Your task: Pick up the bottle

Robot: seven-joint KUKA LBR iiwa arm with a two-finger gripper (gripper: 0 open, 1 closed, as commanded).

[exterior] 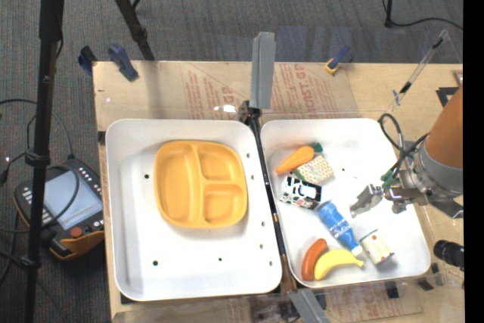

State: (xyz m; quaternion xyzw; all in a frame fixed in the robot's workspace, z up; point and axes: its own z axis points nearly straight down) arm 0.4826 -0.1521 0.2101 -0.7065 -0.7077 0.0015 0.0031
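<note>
Since the blue plastic bottle with a white cap (338, 226) lies slantwise in the right white bin (355, 134), the two-finger gripper (367, 199), open and empty just beside it, should close across its narrow body, avoiding the yellow toy banana (337, 262) and small white can (377, 249) touching its lower end.
</note>
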